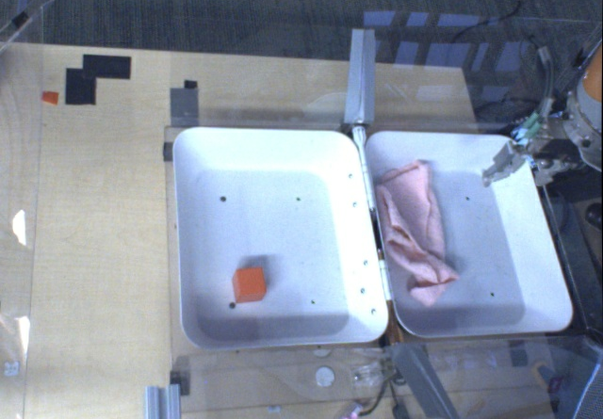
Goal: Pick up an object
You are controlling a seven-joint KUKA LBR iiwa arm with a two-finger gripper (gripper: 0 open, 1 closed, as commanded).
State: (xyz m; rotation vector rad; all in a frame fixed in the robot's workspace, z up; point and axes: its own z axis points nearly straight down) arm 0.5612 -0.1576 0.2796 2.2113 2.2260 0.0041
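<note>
A crumpled pink cloth (415, 229) lies along the left side of the right bin (509, 304). An orange block (250, 284) sits in the left bin (283, 163), near its front left corner. My gripper (504, 155) hovers over the right bin's far right corner, well right of the cloth. It is open, with nothing between its fingers.
A grey metal post (360, 78) stands behind the seam between the two bins. Black marks (94, 76) and a small orange tag (49, 98) lie on the wooden bench at the far left. Cables and arm hardware crowd the right edge.
</note>
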